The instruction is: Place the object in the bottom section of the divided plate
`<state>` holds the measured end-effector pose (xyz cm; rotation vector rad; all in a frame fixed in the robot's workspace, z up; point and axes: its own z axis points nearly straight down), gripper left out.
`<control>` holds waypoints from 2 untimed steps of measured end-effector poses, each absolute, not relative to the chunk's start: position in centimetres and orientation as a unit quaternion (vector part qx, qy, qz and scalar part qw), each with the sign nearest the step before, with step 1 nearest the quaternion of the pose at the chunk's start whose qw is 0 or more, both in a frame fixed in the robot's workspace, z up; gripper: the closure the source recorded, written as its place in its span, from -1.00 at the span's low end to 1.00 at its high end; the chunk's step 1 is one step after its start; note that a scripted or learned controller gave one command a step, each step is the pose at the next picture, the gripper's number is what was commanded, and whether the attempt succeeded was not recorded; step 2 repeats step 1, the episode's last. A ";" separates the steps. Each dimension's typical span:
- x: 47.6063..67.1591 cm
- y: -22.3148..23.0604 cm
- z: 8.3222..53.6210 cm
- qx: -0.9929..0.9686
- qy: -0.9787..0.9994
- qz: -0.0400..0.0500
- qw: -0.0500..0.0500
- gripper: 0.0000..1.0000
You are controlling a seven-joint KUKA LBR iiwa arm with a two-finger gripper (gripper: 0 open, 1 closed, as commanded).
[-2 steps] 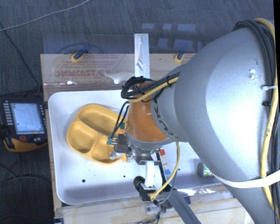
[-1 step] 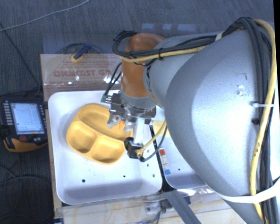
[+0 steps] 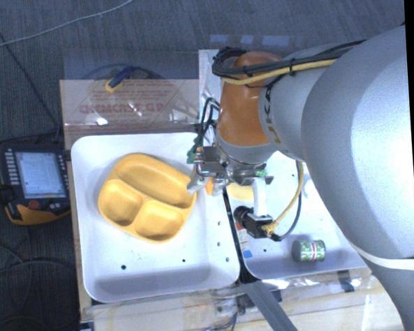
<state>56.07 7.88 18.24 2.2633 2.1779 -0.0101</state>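
Observation:
A yellow divided plate [image 3: 144, 196] with three sections lies in the left white bin [image 3: 130, 274], toward its back. My gripper [image 3: 202, 180] hangs over the plate's right rim, close to the wall between the two bins. A small orange thing [image 3: 210, 187] shows right at the gripper's tip; whether it is gripped is unclear. The arm's orange band [image 3: 243, 120] and wrist hide the back of the right bin.
A green can [image 3: 309, 249] lies on its side at the front of the right bin [image 3: 283, 267]. A pale yellow item [image 3: 241, 192] peeks out under the wrist. A teach pendant [image 3: 33, 182] sits left of the bins, and a plastic-covered board [image 3: 130, 103] behind them.

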 end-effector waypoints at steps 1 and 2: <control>56.1 7.9 18.2 0.721 0.693 -0.003 0.000 -1.00; 56.1 7.9 18.2 0.721 0.693 -0.003 0.000 -1.00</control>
